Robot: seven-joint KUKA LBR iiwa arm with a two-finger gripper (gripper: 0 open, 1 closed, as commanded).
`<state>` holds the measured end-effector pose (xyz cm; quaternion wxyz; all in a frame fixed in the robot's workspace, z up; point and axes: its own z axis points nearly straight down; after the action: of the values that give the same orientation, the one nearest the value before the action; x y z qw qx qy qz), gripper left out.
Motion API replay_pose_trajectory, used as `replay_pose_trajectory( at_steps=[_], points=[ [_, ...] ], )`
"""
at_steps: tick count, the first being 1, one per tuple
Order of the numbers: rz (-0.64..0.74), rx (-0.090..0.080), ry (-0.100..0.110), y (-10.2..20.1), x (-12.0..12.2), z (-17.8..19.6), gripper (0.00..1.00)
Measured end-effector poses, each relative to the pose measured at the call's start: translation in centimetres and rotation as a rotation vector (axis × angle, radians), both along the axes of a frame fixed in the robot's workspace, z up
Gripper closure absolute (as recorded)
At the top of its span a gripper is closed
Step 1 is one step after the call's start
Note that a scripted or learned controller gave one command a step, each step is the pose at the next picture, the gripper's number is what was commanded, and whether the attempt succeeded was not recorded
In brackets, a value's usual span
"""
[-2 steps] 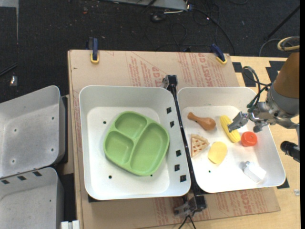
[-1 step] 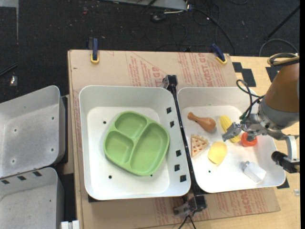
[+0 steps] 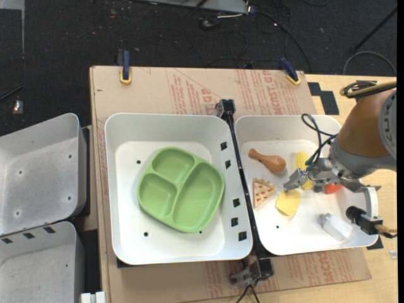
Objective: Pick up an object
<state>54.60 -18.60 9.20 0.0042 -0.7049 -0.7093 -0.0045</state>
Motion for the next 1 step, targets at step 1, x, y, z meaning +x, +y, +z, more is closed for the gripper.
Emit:
replay_pose_trajectory(
  at_steps=[1],
  points=[
    [-0.003,-0.008,-0.001,-0.33,-0.14,1.01,1.00]
  ],
)
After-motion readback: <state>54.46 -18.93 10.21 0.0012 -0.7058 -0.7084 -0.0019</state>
